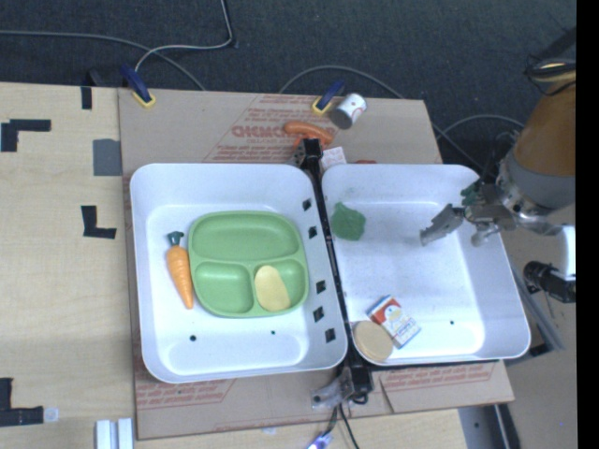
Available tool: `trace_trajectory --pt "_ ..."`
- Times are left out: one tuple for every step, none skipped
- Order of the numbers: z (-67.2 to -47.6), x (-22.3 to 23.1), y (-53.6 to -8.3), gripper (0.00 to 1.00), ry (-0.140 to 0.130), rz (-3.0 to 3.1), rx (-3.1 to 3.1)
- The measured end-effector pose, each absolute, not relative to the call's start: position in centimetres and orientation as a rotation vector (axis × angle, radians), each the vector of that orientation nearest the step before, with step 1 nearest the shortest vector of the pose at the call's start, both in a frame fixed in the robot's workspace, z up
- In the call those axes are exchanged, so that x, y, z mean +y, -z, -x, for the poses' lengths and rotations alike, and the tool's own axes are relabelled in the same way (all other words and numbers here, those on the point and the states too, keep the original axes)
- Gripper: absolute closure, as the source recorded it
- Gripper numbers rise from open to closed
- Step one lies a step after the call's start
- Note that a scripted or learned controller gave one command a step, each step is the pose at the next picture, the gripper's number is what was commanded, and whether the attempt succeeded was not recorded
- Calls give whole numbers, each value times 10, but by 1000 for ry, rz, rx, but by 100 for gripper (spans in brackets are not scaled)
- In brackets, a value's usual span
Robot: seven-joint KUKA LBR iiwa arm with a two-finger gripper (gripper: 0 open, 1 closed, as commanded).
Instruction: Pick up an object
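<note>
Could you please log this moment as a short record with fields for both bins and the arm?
left bin: green divided plate; yellow oval piece in its lower right compartment; toy carrot beside the plate's left edge
right bin: green lump near the divider; small red and white box and tan disc at the front
end effector: over the right bin, nothing visible between its fingers
task status: no object picked up yet

In the right bin before me, a small green lump (348,222) near the left wall, a red-and-white carton (393,320) lying flat and askew near the front, a tan disc (373,342) touching it at the front-left corner
</note>
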State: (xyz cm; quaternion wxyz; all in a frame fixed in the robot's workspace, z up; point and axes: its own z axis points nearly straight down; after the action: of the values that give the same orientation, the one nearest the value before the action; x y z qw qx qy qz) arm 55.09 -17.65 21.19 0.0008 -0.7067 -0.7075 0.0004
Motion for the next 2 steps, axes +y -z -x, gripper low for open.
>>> trace_trajectory --pt "-571 -116 -170 0 -2 2217 -2222" --pt "-621 -98 -86 0 3 2222 -2227"
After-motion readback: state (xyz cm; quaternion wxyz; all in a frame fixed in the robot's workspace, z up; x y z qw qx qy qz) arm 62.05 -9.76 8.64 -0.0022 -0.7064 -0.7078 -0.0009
